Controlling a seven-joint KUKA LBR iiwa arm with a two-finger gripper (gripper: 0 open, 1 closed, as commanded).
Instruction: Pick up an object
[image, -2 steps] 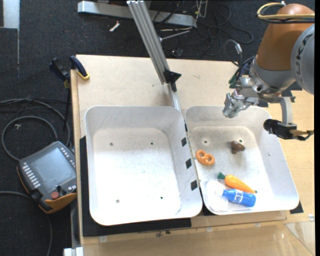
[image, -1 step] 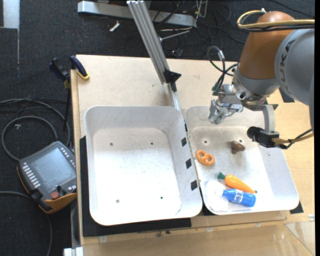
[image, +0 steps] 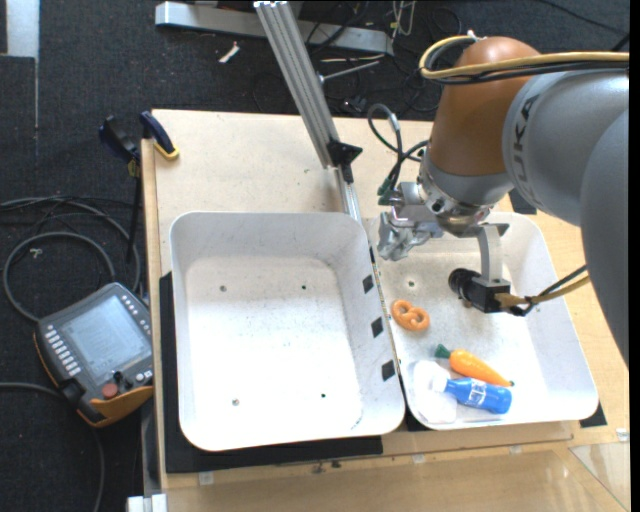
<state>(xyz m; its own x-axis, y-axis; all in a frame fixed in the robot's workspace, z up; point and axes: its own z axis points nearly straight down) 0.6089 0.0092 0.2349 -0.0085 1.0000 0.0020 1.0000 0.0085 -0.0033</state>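
My gripper (image: 398, 240) hangs over the far left corner of the right bin (image: 560, 330), close to the wall between the two bins. Nothing shows in its grasp. An orange pretzel-shaped toy (image: 410, 315) lies on the bin floor a little nearer the front than the gripper. Near the front edge lie an orange carrot (image: 478, 367), a blue bottle (image: 480, 397) and a white flat piece (image: 430, 385), bunched together.
The left bin (image: 200, 250) stands beside the right one, sharing the middle wall. A metal rail (image: 305, 90) slants down to the bins' back edge. A black part (image: 478, 290) on a cable hangs below the wrist. A teach pendant (image: 95, 350) lies off the bench at left.
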